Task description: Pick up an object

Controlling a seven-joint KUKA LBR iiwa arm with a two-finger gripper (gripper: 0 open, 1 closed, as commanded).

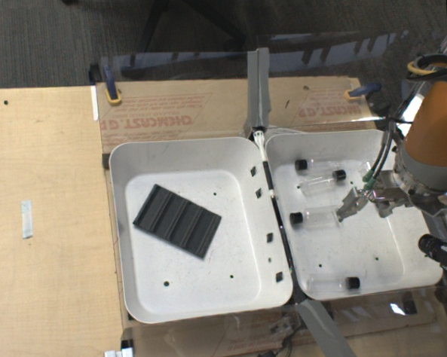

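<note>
We see a light wooden surface (49,298) that carries two shallow white bins set side by side, their inner rims touching along a central seam, with brown cardboard (174,113) lying beneath and behind them. The left bin (125,240) holds one item: a dark grey ribbed rectangular panel (177,220), lying flat and turned at a slant in the bin's left half, apart from all four walls. The right bin (398,257) holds several small clear plastic vials with black caps. We count one vial (313,164) near the upper left of that bin, a second vial (323,181) just below it with its cap pointing right, a third vial (310,217) near the left wall, and a small black cap (352,283) close to the front wall. The arm (432,135), grey with an orange band, enters from the right and reaches over the right bin. The tool (349,206) sits in the middle of that bin, just to the right of the third vial and below the second. We cannot tell whether the tool is spread or closed, and we see nothing gripped in it. A small grey strip (27,220) lies on the surface far to the left, well apart from both bins.
</note>
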